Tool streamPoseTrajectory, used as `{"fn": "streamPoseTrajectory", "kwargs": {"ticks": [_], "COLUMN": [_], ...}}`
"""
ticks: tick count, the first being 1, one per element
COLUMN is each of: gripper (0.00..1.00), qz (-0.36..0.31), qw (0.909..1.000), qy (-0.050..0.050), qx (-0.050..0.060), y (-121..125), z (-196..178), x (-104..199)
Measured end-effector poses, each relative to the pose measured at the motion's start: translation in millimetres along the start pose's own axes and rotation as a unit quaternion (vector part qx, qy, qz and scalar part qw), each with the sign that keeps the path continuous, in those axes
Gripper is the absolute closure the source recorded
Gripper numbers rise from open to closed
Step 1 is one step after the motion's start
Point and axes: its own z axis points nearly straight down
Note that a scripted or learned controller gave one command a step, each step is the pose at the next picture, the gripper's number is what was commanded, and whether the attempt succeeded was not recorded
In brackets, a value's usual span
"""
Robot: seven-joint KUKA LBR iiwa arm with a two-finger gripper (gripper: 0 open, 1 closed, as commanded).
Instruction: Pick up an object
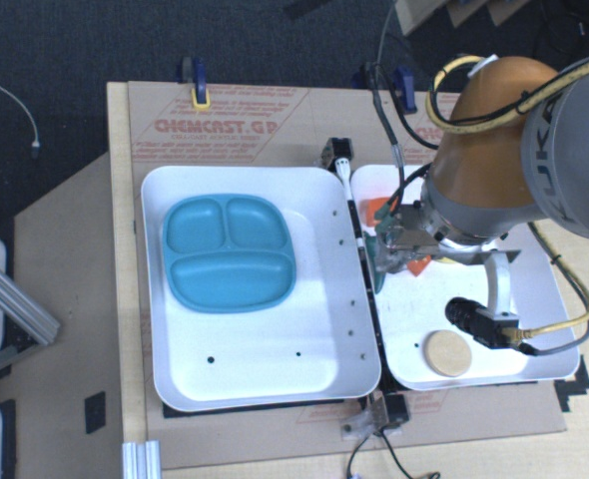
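The claw (394, 245), its grip impossible to tell, is hanging over the right bin (494, 367) just beside an orange object (377, 210), probably light and stiff, best pinched across its narrow sides, while a tan disc (447, 353) is lying nearby.

1. Even, bright overhead light is falling across the bench (125, 267), leaving the surrounding floor dim.
2. Glare is washing out the white bins (265, 367), flattening their walls.
3. A soft shadow is pooling beside the blue plate (230, 252).
4. The arm (504, 138) is looking slightly soft; focus elsewhere is holding moderately sharp.
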Motion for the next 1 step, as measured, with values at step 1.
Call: {"fn": "streamPoseTrajectory", "kwargs": {"ticks": [1], "gripper": [1.00], "qz": [0.001], "qw": [1.0000], "qy": [-0.001], "qx": [-0.002], "y": [9.2], "z": [8.2], "x": [50.6]}}
